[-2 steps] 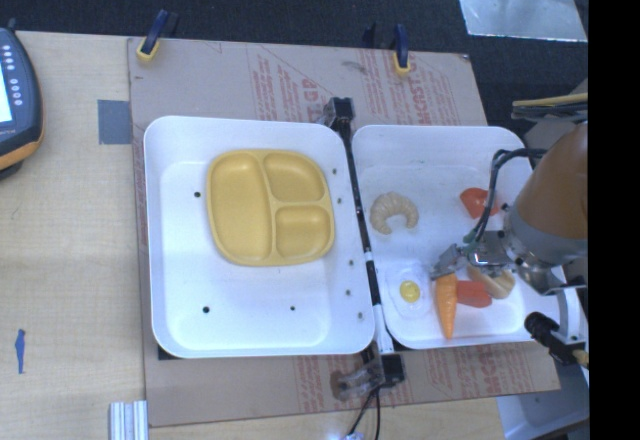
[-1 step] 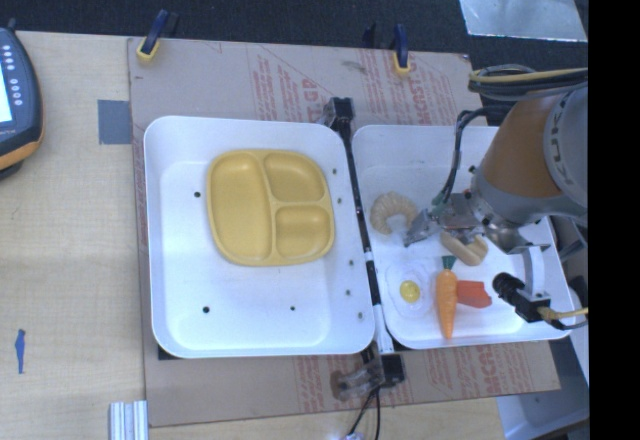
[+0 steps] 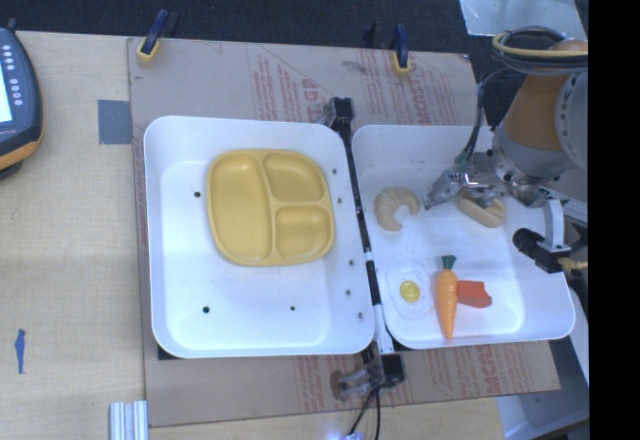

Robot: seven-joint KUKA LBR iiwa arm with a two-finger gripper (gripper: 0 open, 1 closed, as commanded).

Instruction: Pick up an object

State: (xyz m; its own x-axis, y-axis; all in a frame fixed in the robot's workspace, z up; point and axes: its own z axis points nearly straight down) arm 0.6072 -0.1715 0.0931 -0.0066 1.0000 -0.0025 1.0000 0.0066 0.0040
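- Widest thing on my feed: the bench, pale wood, with a brown cardboard sheet clamped over its middle.
- On that sheet, the left bin, shallow and white, and touching its right side the right bin.
- The arm is in from the right, grey with its orange band, hanging over the right bin's far corner.
- In the left bin I see a yellow divided plate, three compartments, lying flat toward the far side.
- The gripper sits low over the right bin, between the croissant and a bread slice; from this angle I cannot tell how its pincer stands.
- The carrot lies near the right bin's front edge, green top pointing away from me.
- The croissant is just left of the gripper, near the bin's left wall.
- The bread slice is partly under the wrist.
- A red piece touches the carrot's right side.
- A fried egg lies just left of the carrot.
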